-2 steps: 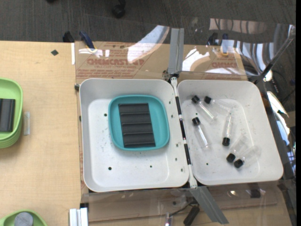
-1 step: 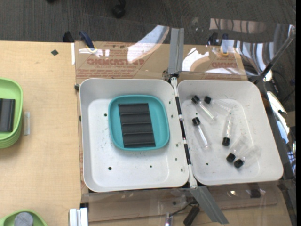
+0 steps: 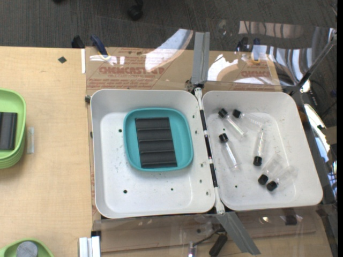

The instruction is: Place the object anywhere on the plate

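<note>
**Vials in the right bin, plate waiting**

The teal plate (image 3: 158, 139) sits in the left bin (image 3: 107, 159), near its middle, with a dark ribbed insert (image 3: 155, 141) lying on it. The right bin (image 3: 300, 143) holds a scatter of clear vials with black caps: one near the top left (image 3: 229, 120), one below it (image 3: 227, 148), one upright-looking in the middle (image 3: 259, 150), and a pair at the lower right (image 3: 273, 175). They lie apart from one another, except the lower pair, which lie close together. None is on the plate.

As for the claw, I cannot tell whether it is open or closed.

By my judgement the task stands at its first step: nothing has been picked. The next move calls for choosing one vial, best one lying clear of its neighbours, such as the one below the top-left vial, coming down across its narrow body, closing on it, then carrying it over the divider between the bins to the plate. Round, clear vials may roll or slip from the grip.
</note>
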Tool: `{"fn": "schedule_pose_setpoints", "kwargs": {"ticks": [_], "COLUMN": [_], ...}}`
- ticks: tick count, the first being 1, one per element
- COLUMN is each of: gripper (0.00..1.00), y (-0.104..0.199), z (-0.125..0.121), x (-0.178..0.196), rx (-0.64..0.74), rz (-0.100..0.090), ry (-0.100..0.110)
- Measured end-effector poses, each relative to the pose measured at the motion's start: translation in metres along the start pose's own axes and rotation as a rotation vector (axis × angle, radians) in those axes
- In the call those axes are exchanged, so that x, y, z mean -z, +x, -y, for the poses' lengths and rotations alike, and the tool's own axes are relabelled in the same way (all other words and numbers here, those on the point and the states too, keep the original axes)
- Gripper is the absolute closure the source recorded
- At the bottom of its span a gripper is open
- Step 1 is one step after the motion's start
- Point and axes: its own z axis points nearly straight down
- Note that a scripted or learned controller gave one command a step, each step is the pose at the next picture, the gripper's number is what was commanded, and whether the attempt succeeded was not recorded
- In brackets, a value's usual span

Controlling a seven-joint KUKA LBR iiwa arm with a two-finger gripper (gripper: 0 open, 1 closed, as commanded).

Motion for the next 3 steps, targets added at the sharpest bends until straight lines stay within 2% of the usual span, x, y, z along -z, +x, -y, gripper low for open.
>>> {"fn": "schedule_pose_setpoints", "kwargs": {"ticks": [1,3], "gripper": [0.0,0.0], "y": [-0.0016,-0.0019], "z": [0.0003,0.0004], "x": [-0.0005,-0.0008], "rx": [-0.052,-0.041], "rz": [0.001,0.002], "ry": [0.0,0.001]}}
